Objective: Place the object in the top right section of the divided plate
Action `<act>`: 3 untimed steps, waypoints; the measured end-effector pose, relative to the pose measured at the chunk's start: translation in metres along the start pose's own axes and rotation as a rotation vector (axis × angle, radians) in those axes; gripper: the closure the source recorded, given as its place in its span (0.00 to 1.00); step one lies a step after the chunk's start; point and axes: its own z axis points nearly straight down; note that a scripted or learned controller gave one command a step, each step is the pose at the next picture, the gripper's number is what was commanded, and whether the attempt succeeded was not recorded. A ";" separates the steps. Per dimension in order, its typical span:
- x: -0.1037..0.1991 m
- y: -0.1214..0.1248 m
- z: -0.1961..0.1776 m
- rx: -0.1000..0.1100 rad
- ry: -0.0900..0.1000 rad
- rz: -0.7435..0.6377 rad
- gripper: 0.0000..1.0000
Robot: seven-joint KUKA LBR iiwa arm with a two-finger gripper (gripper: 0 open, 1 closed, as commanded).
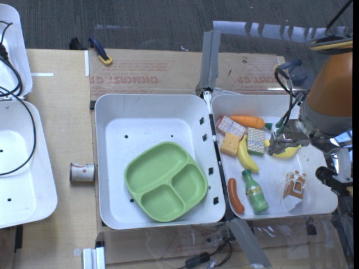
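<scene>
Gripper [282, 142] low in the right bin [320, 206], jaws closed on a yellow lemon-like object [287, 151]. Divided green plate [166, 181] flat in the left bin [112, 122], well apart from the object. Beside the gripper: banana [247, 156], carrot [247, 121], sponge [256, 140], green bottle [255, 192], sausage [235, 196], wrapped packet [294, 186].

A robotics lab: white bins [106, 150] on a cardboard-covered bench [151, 72], loose cables [17, 83], toy food.
</scene>
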 end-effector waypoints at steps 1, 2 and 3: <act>-0.039 -0.042 -0.206 -0.001 -0.001 0.213 1.00; -0.087 -0.045 -0.166 0.002 0.000 0.249 1.00; -0.113 -0.046 -0.231 0.000 -0.001 0.226 1.00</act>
